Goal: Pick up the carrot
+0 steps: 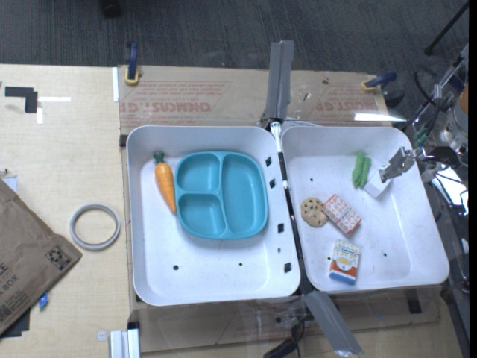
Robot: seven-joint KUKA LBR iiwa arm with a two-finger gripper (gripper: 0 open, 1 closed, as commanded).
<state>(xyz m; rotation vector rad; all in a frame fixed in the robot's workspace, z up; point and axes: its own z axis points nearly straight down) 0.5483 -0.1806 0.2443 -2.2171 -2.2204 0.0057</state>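
Your carrot (165, 186) lies in the left bin (141, 222), lengthwise along its far-left side, green top pointing away from the camera, just beside the blue divided plate (222, 195). It is well apart from the gripper (395, 166), which hangs at the opposite end of the scene, over the right bin's (417, 230) right side, close to the green pea pod (361, 168). You cannot tell from here whether its fingers are parted or closed; nothing is visibly held between them.

Watch the narrow gap: with the carrot squeezed between the plate's rim and the bin wall, a finger may land on the plate or clip the wall instead of straddling the carrot. The carrot's smooth taper could also let it slip out. On the way across, the arm passes the cookie (314, 212) and the central divider (279, 200).
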